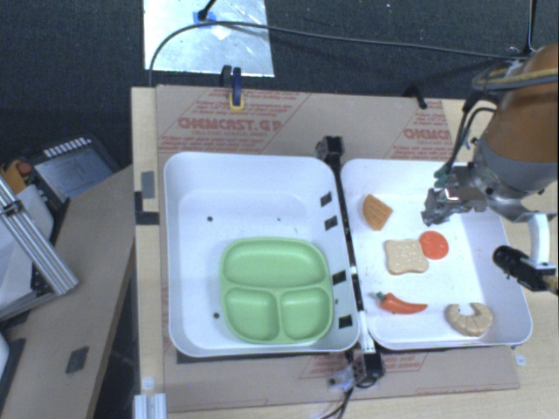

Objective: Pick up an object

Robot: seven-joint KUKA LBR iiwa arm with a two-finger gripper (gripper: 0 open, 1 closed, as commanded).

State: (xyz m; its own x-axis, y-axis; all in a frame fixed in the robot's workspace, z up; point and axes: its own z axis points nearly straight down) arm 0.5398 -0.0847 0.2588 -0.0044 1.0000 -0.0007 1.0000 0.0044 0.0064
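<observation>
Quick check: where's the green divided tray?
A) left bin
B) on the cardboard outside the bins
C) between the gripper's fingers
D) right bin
A: the green divided tray lies in the left bin, while the gripper is over the right bin near the red slice.

green tray [277, 288] fills left bin [188, 182] front, rear open
</observation>
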